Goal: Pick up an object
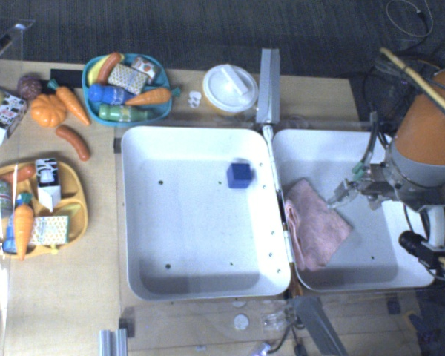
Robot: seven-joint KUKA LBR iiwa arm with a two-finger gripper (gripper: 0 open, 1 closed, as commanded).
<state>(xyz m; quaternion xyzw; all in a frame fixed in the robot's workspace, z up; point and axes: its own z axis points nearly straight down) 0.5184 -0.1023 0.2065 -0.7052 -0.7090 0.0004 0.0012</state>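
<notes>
In the right white bin (400, 269) the grey two-finger gripper (340, 196) sits right at the top edge of a crumpled pink cloth (315, 225). Honestly can't tell if it's gripping anything or how it's set. Over in the left white bin (144, 221) there's a small blue cube (239, 175), well apart from the arm.

A pale wooden surface (96, 273) sits on dark grey carpeted floor (208, 13), which fills the top of the view. Light is even and soft.
</notes>
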